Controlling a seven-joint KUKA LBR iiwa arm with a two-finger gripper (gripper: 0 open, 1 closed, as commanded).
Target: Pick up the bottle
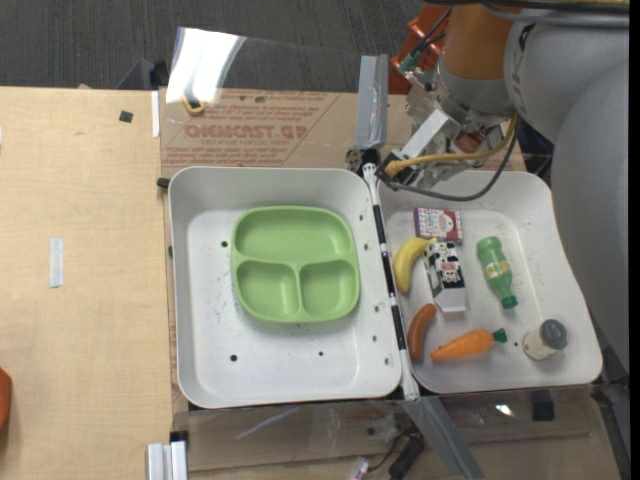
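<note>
Arm (pixel 585 88): large smooth grey housing, rounded. Orange band (pixel 480 38) above wrist, glossy. Wrist section (pixel 470 93) grey-silver, cylindrical. Black cables (pixel 540 3) routed across top. Yellow cable (pixel 430 161) and black cable looped below wrist. Red fitting (pixel 415 53) beside band. White bracket (pixel 425 133) at wrist.

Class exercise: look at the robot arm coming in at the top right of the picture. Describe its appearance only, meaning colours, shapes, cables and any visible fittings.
The arm has a bulky, rounded light-grey shell with a broad orange band above the wrist. Below the band sits a grey metal wrist section. Black cables loop across and around it, a yellow cable curls out near the gripper end, and red fittings show at its left side.
</note>
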